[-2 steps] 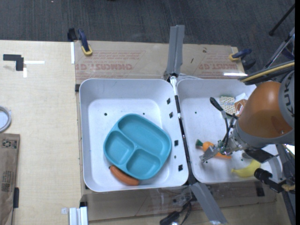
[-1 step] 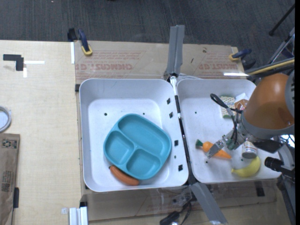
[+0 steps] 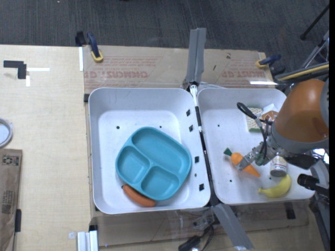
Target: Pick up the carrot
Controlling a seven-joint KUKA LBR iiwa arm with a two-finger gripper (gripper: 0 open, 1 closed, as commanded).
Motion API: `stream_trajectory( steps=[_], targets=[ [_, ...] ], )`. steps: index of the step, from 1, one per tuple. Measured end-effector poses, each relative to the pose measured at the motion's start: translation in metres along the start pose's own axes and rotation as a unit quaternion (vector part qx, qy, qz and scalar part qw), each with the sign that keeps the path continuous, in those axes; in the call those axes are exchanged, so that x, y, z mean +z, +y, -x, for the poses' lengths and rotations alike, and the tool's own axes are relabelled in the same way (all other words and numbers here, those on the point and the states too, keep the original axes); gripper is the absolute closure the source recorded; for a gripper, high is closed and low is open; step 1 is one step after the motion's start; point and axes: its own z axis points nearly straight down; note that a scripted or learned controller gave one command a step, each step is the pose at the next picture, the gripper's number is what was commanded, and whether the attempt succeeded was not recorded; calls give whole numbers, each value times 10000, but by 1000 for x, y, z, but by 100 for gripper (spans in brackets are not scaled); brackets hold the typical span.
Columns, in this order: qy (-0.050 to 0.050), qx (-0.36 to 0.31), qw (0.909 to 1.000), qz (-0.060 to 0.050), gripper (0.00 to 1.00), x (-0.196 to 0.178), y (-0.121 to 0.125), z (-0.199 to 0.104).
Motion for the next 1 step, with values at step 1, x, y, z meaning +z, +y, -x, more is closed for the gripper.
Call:
stream_trajectory(
  steps=[1],
  targets=[
    [-1,-588,9983,-1,100,-84,4,-42]
  ],
)
